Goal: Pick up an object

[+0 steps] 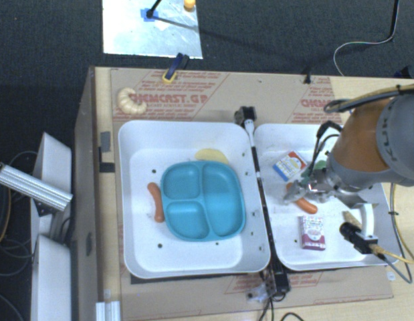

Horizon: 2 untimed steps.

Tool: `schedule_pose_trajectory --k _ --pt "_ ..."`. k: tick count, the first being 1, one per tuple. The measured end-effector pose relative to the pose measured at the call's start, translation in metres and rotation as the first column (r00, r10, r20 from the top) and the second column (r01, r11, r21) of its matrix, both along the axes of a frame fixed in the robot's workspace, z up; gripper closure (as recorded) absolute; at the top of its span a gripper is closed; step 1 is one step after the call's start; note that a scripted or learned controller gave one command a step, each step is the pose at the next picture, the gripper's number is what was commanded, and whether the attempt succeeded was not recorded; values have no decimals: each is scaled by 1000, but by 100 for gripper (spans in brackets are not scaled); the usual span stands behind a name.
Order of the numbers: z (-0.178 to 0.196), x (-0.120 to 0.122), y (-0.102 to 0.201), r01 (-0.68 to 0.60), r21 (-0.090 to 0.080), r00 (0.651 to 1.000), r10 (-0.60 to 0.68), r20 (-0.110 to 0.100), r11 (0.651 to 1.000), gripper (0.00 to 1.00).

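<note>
Gripper [301, 191]: low in your right bin [280, 249], over the orange sausage [307, 206]; its opening and hold, I cannot tell.
Progress: nothing is visibly lifted; the pick remains.

Left white bin [136, 179]: a turquoise divided plate [202, 200], an orange sausage [156, 201], something pale yellow [211, 155] at the plate's far edge. Right bin [273, 246]: a maroon-and-white packet [312, 233], a blue, white and red, possibly printed, packet [289, 165].
</note>
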<state>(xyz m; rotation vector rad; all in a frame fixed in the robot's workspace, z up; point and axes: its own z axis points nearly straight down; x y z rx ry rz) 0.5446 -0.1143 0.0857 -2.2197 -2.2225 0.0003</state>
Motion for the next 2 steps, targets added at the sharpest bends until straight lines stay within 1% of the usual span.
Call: schedule_pose_trajectory --k 1,2 --pt "11 1 0 -1 -1 1000 1 4 1000 100" --pt "100 45 70 -3 0 1000 3 5 1000 100"
